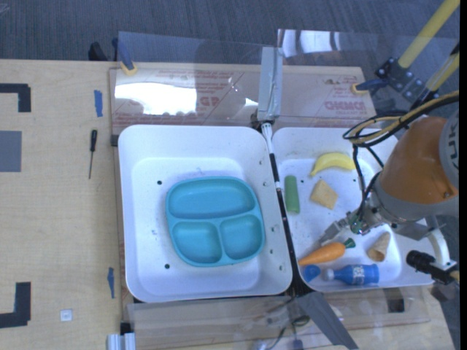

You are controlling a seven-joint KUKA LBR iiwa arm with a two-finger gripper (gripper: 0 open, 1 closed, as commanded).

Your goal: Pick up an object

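I hover the open, empty claw point(337, 232) just above the toy carrot point(323, 253); I should straddle its middle before closing.

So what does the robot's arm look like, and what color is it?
The arm is fat, round and grey, with a big orange band above its wrist. Black and yellow cables loop beside it. At the end sits a small metal gripper with two thin fingers and a little green spot.
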